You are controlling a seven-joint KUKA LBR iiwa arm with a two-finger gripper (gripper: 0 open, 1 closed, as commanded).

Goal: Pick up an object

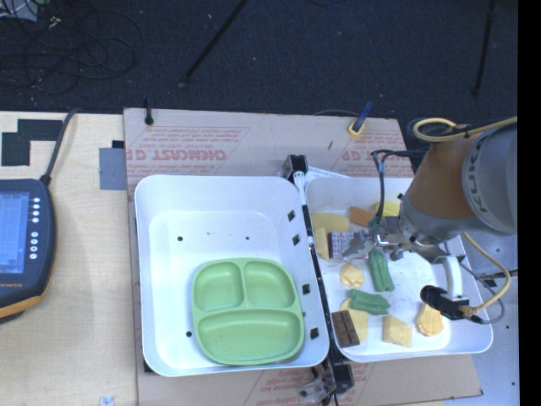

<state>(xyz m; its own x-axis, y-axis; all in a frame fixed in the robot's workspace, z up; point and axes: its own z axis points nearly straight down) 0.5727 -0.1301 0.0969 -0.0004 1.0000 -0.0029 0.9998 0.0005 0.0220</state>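
Finds two shallow white bins side by side on a cardboard sheet (211, 146) laid over the counter (84, 311). Records in the left bin (161, 227) a single green divided plate (247, 311), lying flat toward the near side. Records in the right bin (410, 290) a scatter of small toy food pieces: a yellow block (330, 223) and a striped packet (340, 244) by the dividing wall, an orange piece (362, 216) toward the far side, a small yellow lump (352, 274) near the middle, a brown block (345, 328) touching a yellow wedge (358, 321) at the near edge, and a yellow chunk (397, 331) and a ridged yellow piece (430, 319) to the right of those. Notes a green elongated piece (379, 271) just at the near side of the jaws, with a green pod (368, 301) just beside its near end. Locates the grey arm (456, 184) reaching in from the right, orange band above the wrist, jaws low over the middle of the right bin. Cannot tell the jaws open or closed, nor any piece gripped between them. Notes a teach pendant (21, 239) at the left edge of the counter, well apart from both bins.
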